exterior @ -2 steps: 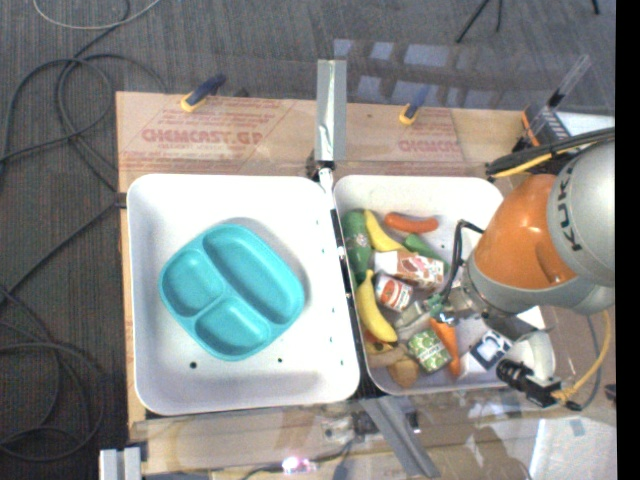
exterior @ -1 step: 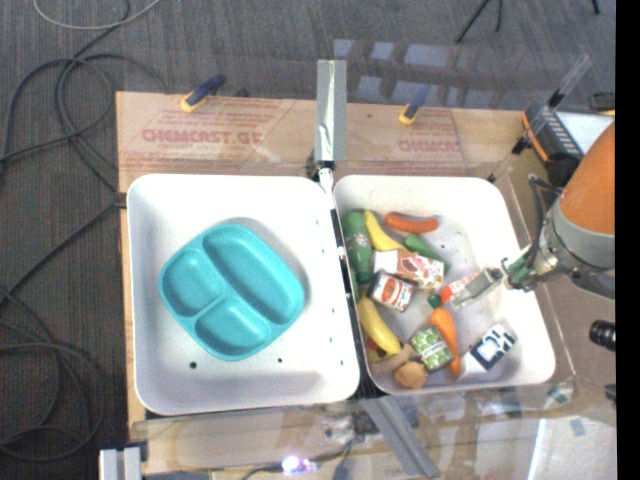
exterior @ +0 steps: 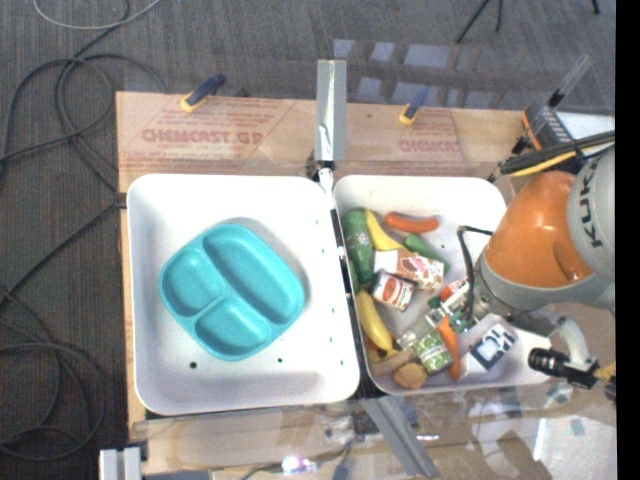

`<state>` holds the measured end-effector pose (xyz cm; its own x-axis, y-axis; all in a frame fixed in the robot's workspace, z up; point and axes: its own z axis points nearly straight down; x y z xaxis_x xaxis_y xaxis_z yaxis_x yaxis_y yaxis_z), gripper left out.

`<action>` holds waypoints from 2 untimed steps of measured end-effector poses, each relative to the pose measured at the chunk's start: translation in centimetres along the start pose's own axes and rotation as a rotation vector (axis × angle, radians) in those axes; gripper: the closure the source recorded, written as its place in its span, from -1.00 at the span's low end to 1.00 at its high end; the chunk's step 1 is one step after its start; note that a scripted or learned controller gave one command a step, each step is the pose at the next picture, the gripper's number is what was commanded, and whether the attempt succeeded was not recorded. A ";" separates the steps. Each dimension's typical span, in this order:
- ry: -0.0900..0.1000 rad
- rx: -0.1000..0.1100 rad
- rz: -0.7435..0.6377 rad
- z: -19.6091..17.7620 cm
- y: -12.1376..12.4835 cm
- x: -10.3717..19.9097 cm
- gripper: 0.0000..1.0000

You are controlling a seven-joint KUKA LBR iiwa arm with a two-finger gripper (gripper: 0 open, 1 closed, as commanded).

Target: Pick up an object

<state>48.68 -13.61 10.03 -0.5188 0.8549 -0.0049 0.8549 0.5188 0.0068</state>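
Below, cardboard-topped bench [exterior: 250,133]; grey carpet [exterior: 250,18]

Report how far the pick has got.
Done: the arm has reached over the right bin. In hand: nothing that can be seen; the toy food, such as the bananas and the can, lies in that bin. Left: grasp and lift one item. The left bin holds a blue divided plate.

Grey arm [exterior: 590,258] w/ orange band, black lettering.
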 end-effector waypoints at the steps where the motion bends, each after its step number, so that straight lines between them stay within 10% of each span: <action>1: 0.004 0.007 0.009 -8.1 -2.3 -3.5 -1.00; 2: -0.010 -0.009 -0.271 -2.0 -1.1 -2.6 -1.00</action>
<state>49.10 -16.42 12.05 -0.7282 0.6851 -0.0179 0.6850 0.7285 0.0124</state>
